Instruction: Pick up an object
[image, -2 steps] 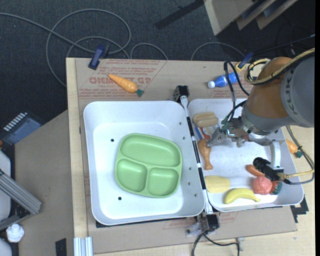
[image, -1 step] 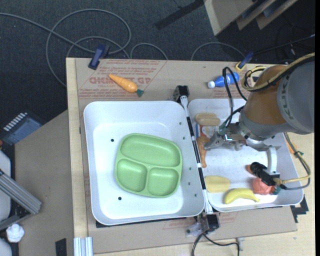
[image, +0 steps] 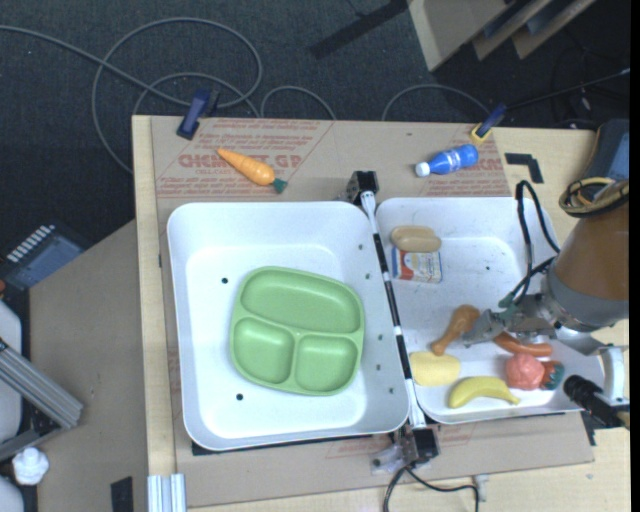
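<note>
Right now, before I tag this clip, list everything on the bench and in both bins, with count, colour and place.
Divided tray: 1, light green, in the left bin.
Left bin: 1, white, on the bench's left half.
Right bin: 1, white, beside it.
Jar: 1, tan lid, white and red label, lying at the right bin's far left.
Drumstick: 1, brown, mid right bin.
Yellow lump: 1, by the near left wall of the right bin.
Banana: 1, yellow, near edge of the right bin.
Sausage: 1, orange-red, under the hand.
Red fruit: 1, near right of the right bin.
Carrot: 1, orange, on the bench behind the left bin.
Bottle: 1, blue and white, on the bench behind the right bin.
Hand: 1, grey, over the right bin.
</note>
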